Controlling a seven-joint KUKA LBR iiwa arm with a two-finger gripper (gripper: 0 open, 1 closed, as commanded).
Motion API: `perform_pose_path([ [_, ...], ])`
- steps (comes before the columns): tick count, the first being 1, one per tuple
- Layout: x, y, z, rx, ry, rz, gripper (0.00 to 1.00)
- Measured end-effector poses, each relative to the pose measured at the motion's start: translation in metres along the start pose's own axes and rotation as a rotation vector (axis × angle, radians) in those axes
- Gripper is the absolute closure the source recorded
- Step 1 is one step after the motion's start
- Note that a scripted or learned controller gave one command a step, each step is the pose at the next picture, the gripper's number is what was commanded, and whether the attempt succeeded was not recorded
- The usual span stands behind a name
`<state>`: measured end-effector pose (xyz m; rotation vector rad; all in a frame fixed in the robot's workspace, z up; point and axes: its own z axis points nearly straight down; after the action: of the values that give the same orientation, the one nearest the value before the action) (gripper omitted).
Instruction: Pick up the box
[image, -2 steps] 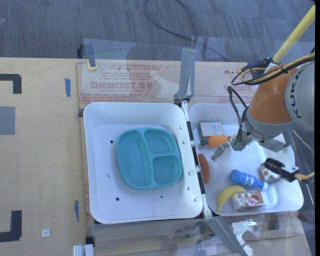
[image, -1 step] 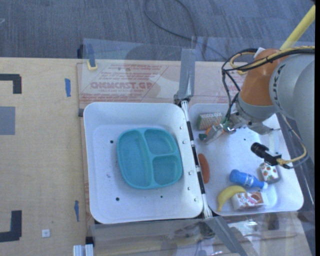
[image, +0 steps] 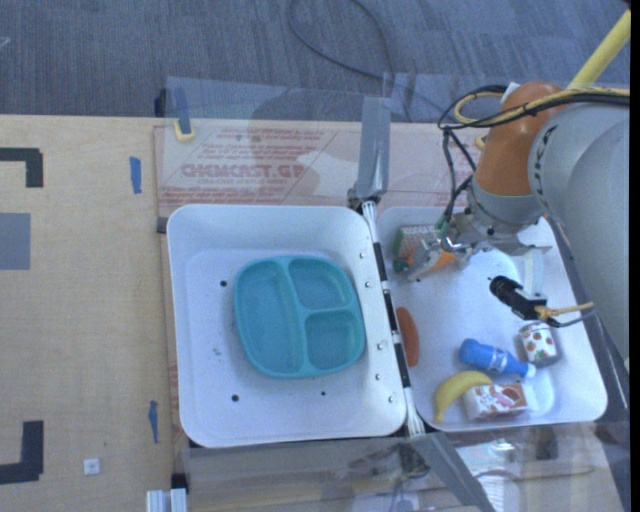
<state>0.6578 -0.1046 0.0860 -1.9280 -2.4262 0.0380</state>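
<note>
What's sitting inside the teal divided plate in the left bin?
Nothing shows in the teal plate: its three compartments look bare. What lies beneath it on the left bin floor is covered.

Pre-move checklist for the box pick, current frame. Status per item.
1. Box located: ok, lies at the near edge of the right bin.
2. Claw over box: not ok, it is at the far-left corner of that bin, well away from it.
3. Claw free of load: cannot tell, orange and green items sit right at its tip.
4. Box top free: ok, nothing rests on it.
5. Clearance around box: not ok, the banana touches its left side and the blue bottle lies just behind.
</note>
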Motion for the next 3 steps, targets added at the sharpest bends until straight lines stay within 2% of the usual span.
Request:
perform_pose_path([
  [1, -0.004, -0.002, -0.002, -0.002, -0.002, -0.059, 0.0],
  [2, -0.004, -0.001, 0.001, -0.002, 0.002, 0.007, 0.0],
  [3, -0.018, -0.003, -0.019, -0.016, -0.013, -0.202, 0.0],
])
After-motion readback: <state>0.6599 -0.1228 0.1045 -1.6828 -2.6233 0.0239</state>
